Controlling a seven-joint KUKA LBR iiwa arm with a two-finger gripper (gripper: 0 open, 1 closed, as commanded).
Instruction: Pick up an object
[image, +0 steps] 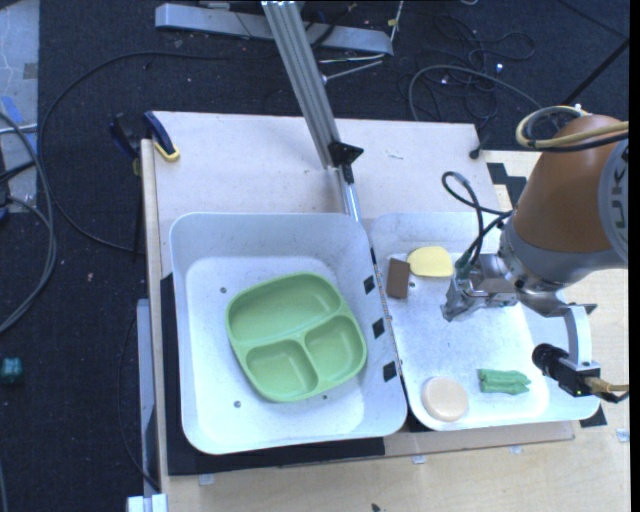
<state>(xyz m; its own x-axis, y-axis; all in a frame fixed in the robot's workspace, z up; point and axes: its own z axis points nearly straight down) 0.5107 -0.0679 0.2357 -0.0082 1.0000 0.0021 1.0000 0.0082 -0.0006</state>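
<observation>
Grey end effector (458, 303) hangs over the right bin (420, 345) near a yellow piece (431, 261); finger spacing indiscernible.

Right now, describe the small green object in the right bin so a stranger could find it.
Start at the right-hand shallow white bin. Along its near edge lies the crumpled green object, right of the round cream disc. It is the one green thing in this bin.

Orange-banded grey arm (575, 200), black cable (478, 215), metal hand (455, 300).

2 white bins (200, 240), 1 green tray (295, 335), 4 sm. items (432, 262)
</observation>
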